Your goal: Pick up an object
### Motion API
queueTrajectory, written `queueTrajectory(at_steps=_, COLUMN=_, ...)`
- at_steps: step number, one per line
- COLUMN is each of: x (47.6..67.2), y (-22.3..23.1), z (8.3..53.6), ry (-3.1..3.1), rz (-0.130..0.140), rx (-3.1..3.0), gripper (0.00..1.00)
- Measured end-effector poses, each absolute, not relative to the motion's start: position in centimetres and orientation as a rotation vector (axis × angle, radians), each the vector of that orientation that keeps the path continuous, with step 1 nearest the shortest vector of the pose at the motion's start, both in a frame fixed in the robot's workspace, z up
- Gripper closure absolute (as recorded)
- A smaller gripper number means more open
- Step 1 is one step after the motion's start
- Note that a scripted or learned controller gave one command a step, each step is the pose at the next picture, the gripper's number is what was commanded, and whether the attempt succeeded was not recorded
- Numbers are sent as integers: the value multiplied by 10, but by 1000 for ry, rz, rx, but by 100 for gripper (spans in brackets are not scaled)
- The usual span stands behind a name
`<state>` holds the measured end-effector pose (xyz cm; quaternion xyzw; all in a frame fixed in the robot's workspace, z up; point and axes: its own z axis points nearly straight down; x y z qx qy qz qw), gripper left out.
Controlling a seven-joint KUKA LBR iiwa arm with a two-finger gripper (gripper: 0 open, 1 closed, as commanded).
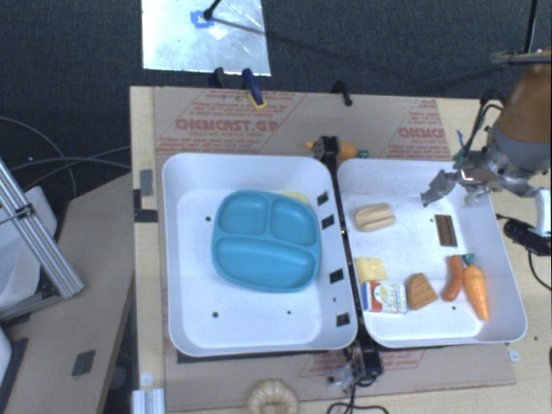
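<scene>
Arm cut off at right edge.
I see the gripper (454, 188) spread open, holding nothing, above the glossy right bin (509, 296); the brown bar (445, 229) looks flat.

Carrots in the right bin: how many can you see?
2. A smaller carrot and a larger carrot lie side by side near the front right corner of the right bin. Nothing seems to hide another.
</scene>
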<state>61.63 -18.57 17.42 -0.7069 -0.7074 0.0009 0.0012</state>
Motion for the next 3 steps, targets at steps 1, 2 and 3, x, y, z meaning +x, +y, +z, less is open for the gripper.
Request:
queueTrajectory(at_steps=1, x=616, y=-195, z=126, ry=-2221, rz=2, rx=-2220, gripper=0)
queueTrajectory(at_steps=2, x=618, y=-196, z=87, ry=-2228, rz=-2, rx=-2226, gripper=0)
queueTrajectory(at_steps=3, x=620, y=-196, z=100, ry=-2233, rz=-9, rx=-2231, gripper=100)
